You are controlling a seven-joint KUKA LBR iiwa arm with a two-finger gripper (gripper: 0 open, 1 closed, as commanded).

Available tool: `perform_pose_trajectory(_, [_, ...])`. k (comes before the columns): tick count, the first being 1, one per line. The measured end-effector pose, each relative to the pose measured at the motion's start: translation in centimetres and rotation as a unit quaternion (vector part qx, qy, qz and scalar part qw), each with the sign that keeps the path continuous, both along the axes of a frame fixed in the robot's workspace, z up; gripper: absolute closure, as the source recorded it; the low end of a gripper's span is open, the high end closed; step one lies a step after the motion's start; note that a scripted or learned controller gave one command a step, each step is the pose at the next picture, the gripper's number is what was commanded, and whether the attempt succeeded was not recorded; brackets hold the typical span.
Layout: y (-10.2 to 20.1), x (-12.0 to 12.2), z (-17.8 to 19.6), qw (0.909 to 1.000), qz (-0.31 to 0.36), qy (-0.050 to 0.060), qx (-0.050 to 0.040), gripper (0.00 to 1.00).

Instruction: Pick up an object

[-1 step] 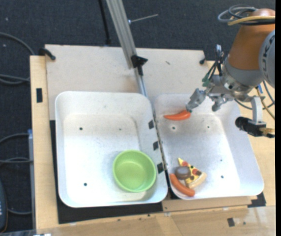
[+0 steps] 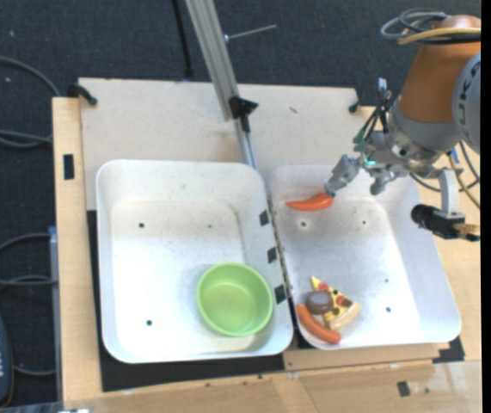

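Note:
My gripper (image 2: 355,189) hangs over the back of the right bin (image 2: 417,291), its two fingers spread apart, so it is open. A small orange-red pepper-like toy (image 2: 310,202) lies at the bin's back left, just at the tip of the left finger (image 2: 340,179). It is not between the fingers. At the bin's front left sits a cluster of toy food (image 2: 324,310): a pizza slice, a red sausage and a dark round piece.
A green bowl (image 2: 235,298) stands at the front right of the left bin (image 2: 142,231). A slanted metal post (image 2: 219,58) rises behind the bins. The divider between the bins (image 2: 273,248) runs close to the orange toy.

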State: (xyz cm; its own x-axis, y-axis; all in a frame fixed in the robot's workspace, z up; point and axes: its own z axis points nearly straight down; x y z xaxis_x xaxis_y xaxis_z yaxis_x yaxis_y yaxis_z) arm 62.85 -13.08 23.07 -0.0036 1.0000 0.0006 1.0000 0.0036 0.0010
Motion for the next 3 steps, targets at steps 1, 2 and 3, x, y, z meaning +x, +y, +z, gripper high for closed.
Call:
perform_pose_trajectory(1, [0.1,0.0,-6.3,1.0000,-0.002,0.003,-0.0015,0.00])
perform_pose_trajectory(2, [0.4,0.1,-10.6,1.0000,-0.002,0.002,-0.0017,0.00])
perform_pose_trajectory(3, [0.2,0.0,-13.1,1.0000,-0.003,0.002,-0.0020,0.00])
